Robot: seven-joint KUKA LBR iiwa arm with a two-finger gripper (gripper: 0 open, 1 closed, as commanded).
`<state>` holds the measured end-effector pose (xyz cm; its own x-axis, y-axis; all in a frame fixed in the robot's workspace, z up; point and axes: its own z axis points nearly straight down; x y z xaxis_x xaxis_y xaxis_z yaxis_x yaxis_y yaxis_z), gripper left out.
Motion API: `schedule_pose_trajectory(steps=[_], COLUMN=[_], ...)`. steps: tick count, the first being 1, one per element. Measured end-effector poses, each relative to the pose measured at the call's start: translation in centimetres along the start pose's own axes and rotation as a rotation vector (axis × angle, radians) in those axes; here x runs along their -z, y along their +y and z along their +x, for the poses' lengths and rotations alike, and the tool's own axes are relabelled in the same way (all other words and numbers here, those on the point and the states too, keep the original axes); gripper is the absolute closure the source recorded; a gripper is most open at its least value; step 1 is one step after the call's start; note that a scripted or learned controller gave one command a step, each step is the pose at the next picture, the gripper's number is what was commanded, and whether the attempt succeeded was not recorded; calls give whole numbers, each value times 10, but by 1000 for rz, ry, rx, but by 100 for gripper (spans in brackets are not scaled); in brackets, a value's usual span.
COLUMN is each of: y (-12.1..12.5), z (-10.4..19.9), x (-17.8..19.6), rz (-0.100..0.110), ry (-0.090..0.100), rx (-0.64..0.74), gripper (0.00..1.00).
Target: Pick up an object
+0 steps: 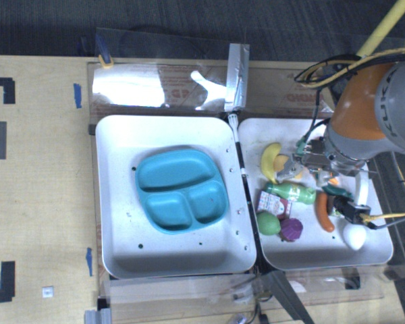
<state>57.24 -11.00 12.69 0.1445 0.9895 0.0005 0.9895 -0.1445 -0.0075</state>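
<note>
One claw (315,159) hangs low in the right bin (378,252), just beside the yellow banana (273,160) and above the green bottle (288,194); its state cannot be told. Nearby lie a green fruit (269,224), a purple one (292,229), an orange carrot (324,214) and a white egg (355,236). A clean pick would centre on one item, clear of neighbours; the blue tray (181,189) fills the left bin (115,248).

Pretty chunky arm (391,106): rounded grey shell with a glossy orange band (360,106) wrapped above the wrist. Below that sits a grey metal wrist block (337,155) with small exposed hardware. Black cables (324,69) loop off the top beside the orange part, with a yellow-striped one mixed in. Down low there's a black fitting (347,210) trailing a yellow wire (391,217).
</note>
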Motion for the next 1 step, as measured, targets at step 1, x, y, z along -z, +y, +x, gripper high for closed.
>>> schedule_pose_trajectory(steps=[1], y=[-3], z=[-89], x=[-27], rz=[-11], ry=[2], rx=[14], gripper=[0])
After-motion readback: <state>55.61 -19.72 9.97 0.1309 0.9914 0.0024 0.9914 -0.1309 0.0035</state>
